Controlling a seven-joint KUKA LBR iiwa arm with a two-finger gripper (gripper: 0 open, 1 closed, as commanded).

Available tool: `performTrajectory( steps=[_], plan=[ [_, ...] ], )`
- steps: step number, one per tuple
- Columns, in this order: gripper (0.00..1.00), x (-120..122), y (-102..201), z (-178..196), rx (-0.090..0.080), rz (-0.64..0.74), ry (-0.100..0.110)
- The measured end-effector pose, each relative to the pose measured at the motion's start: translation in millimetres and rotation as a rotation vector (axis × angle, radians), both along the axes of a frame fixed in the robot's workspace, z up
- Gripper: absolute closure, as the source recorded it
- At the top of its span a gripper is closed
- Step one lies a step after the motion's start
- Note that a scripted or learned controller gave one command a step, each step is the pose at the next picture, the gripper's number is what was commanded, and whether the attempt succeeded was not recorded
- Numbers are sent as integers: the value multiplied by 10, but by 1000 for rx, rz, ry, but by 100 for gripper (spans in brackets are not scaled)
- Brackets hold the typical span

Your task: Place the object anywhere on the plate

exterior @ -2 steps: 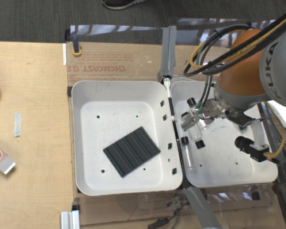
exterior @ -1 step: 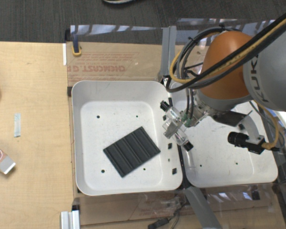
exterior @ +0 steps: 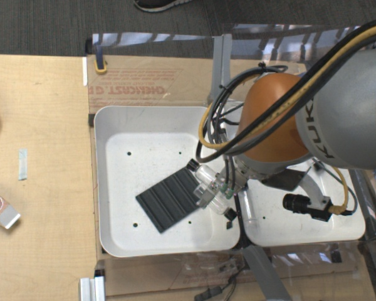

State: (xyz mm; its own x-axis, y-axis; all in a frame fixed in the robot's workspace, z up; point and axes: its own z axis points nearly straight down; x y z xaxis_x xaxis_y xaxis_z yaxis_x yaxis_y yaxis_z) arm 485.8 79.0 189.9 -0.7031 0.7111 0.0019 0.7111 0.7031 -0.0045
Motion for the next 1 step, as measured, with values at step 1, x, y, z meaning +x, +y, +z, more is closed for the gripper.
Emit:
performTrajectory(
  steps=[1],
  plan=[
    [0,2,-2,2,0,0,-1]
  ],
)
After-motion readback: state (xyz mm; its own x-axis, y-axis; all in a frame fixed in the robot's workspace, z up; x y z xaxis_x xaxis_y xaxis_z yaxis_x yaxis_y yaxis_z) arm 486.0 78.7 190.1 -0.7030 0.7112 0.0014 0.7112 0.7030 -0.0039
